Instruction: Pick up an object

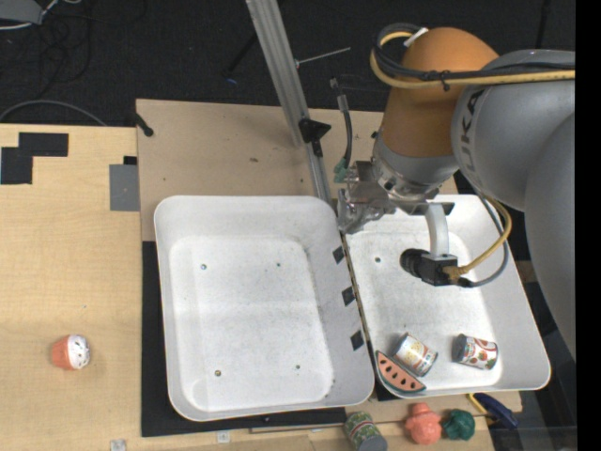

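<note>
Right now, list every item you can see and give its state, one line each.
arm: reaching over the right bin's far end
left bin: flat on the bench
right bin: holds two cans and a watermelon slice
silver can: lying on its side
red-and-white can: lying on its side
watermelon slice: lying at the near rim
orange ball: resting on the bench
</note>
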Controlling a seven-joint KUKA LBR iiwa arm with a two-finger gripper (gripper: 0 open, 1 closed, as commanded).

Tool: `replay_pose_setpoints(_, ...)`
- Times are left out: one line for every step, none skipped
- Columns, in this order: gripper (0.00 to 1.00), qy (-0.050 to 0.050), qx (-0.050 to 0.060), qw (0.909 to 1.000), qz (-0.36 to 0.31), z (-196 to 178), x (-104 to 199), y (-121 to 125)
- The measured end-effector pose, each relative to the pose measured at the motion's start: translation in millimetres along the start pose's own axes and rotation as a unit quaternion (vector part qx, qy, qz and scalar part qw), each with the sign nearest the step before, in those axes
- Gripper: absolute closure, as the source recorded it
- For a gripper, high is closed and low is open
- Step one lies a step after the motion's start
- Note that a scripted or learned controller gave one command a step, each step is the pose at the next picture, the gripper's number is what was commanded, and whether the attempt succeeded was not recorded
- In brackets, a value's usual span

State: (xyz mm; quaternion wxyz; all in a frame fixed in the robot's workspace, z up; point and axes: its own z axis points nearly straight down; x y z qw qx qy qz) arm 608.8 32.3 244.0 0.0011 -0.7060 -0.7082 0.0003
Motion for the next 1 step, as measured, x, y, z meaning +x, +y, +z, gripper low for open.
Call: replay_pose_setpoints(1.0, 0.0, 0.0, 1.0, 0.0, -3.4, 55.2, 6.8)
